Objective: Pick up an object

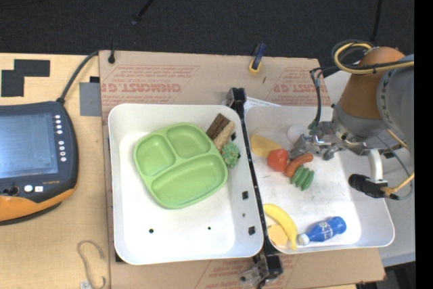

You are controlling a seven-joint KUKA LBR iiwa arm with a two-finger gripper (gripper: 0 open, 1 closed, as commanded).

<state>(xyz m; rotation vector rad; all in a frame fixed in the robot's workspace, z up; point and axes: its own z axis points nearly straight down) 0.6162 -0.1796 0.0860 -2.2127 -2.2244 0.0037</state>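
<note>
Grey gripper [302,145] fingertips indistinct, beside tomato [277,160]

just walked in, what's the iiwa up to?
A grasp attempt in the right bin. The pincer is low among the toy food, next to the tomato, carrot and green vegetable; nothing is visibly gripped. The banana and blue bottle lie nearer the front. The green divided plate sits in the left bin.

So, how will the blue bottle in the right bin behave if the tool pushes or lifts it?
The blue bottle lies on its side, and its body looks round, so a push would probably roll it. It looks like smooth plastic, so it may slip in a grip. The banana lies close beside it and the right bin wall is near, which could stop the rolling.
</note>
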